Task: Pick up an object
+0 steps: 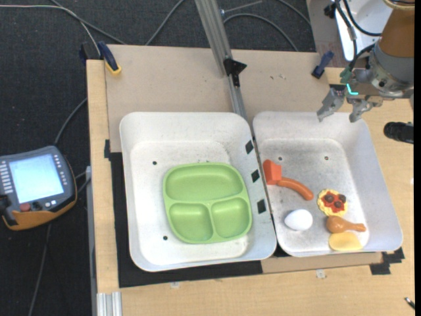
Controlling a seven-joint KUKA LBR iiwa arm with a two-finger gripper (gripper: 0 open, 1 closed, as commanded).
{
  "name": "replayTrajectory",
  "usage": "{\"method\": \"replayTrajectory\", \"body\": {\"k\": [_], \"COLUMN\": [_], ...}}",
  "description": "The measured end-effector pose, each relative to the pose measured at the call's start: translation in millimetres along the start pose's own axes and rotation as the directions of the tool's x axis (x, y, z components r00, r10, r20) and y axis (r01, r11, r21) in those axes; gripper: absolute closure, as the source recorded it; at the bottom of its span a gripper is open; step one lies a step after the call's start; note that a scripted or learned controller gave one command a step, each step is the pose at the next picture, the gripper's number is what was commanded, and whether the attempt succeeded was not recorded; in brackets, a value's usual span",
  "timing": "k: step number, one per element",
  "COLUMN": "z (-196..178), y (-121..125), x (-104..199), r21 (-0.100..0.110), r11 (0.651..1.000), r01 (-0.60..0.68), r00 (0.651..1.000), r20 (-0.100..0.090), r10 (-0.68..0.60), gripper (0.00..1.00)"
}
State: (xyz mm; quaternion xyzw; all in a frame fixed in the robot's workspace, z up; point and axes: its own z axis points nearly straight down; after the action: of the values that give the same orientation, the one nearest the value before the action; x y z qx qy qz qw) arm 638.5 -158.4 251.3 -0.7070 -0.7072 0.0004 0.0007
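Observation:
My gripper [342, 109] hangs over the far edge of the right bin [368, 151], its two fingers spread open with nothing between them. Lower in that bin lie an orange toy with a squared end [284, 180], a white egg [298, 220], a small yellow pizza slice with red spots [333, 202], a brown drumstick [343, 226] and a yellow piece [345, 241]. All of these sit well toward the near side, apart from the gripper.
The left bin [141, 176] holds a green divided plate [208, 201]. A metal pole [214, 28] slants down to the gap between the bins. A teach pendant [34, 186] lies off the bench at left. Blue clamps [109, 58] hold the bench corners.

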Motion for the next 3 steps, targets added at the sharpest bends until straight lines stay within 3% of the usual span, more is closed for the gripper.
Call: {"method": "replayTrajectory", "body": {"k": [1,3], "z": [0,105], "y": [0,3], "x": [0,1], "r21": [-0.001,0.005], "r11": [1.000,1.000], "r01": [0.000,0.000], "r00": [1.000,1.000], "r20": [0.000,-0.001], "r10": [0.000,0.000], "gripper": [0.00,0.00]}}
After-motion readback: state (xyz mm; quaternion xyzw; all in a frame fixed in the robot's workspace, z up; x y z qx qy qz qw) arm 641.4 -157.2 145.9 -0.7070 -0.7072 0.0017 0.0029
